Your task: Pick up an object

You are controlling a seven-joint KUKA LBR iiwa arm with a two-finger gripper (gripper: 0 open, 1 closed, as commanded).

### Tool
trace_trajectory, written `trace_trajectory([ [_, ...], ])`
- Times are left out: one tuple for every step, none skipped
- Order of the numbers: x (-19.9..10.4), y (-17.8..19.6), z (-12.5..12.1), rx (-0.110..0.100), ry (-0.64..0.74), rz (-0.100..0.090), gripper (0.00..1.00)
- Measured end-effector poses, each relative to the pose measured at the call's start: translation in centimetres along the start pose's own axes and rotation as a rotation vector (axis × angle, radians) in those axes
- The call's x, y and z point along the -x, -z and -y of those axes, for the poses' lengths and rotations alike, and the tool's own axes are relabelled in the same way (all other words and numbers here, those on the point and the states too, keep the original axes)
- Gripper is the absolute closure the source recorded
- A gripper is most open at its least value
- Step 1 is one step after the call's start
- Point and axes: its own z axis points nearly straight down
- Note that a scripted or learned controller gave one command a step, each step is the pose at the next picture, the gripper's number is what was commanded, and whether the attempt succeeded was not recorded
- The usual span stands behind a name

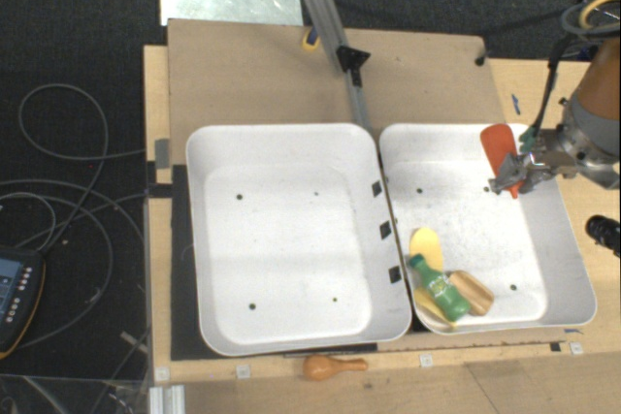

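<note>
Gripper [511, 181] over right bin [572, 257] upper edge, fingers seemingly pinching orange-red piece [498, 146], hard to confirm; lift straight and slow, check grip before clearing bin wall, avoid green bottle [439, 290].

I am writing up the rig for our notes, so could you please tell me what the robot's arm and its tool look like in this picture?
The arm enters from the right: a rounded grey body with an orange-brown band above the wrist. Dark cables loop above it near a yellowish ring. The tool is small, made of grey and dark metal parts, with a touch of green on it. No lettering is legible.
</note>
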Motion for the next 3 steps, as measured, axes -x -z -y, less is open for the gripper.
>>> trace_trajectory([
  [0.0, 1.2, -0.1, -0.004, -0.001, -0.001, 1.00],
  [-3.9, 0.7, -2.2, -0.004, 0.002, -0.002, 1.00],
  [-8.8, 0.0, -3.2, -0.006, 0.003, -0.003, 1.00],
])
